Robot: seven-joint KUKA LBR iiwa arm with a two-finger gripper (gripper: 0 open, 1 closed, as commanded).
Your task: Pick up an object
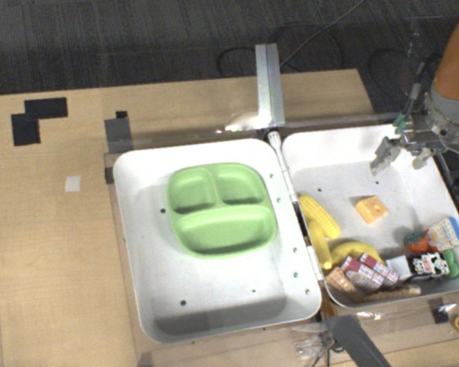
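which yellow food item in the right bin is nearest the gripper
The small orange-yellow cheese wedge, lying alone mid-bin below the gripper; the corn cob lies against the bin's left wall.

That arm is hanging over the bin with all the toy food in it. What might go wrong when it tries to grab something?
The gripper sits near the right bin's far edge, away from most items. The cheese wedge lies flat and alone, so the fingers may slide off it. The corn cob and banana hug the bin's left wall, leaving little room. The small boxes are piled in the near corner, so a grab there could catch several or none.
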